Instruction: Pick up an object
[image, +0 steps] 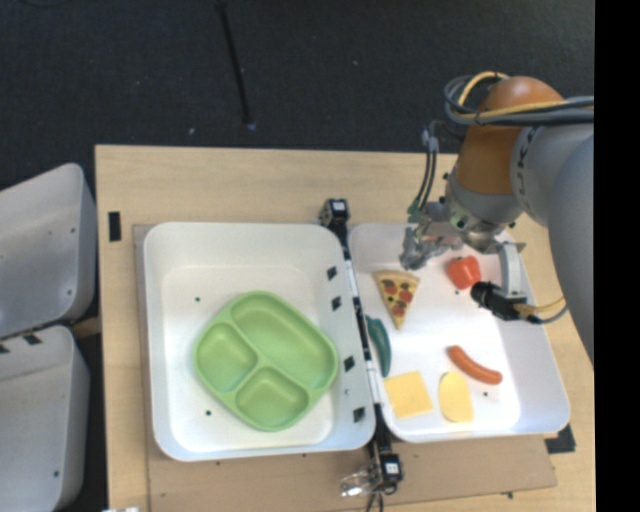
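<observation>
cheese slice (408, 394) and sausage (474, 364) are left loose in the right bin (535, 345) for picking; gripper (418, 248) is poised above pizza slice (397, 296), its state cannot be told.

Fixed overhead, looking down at a slant. Takes in both bins (160, 300) and whole bench (120, 190), mid-distance.

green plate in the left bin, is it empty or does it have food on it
Empty. The green divided plate lies flat in the left bin, its three compartments showing bare green; the toy food lies in the right bin.
</observation>
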